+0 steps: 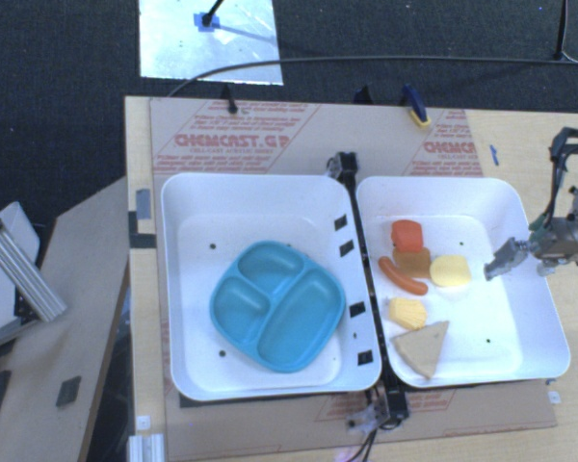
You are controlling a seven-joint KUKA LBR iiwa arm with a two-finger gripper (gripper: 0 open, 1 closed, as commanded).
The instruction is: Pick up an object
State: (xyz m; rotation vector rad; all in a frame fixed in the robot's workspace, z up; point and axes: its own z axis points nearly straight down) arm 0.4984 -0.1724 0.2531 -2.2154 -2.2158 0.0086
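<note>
Bins: left bin has one blue plate, right bin five foods; fingers' state unclear.

Two white bins, black tabs along the shared rim. Left bin: light blue divided plate. Right bin: orange-red block, brown block, orange-red sausage, pale yellow round piece, yellow chunk, tan wedge. Bench sheet tan w/ red lettering. Floor dark blue. Silver foil square.
</note>
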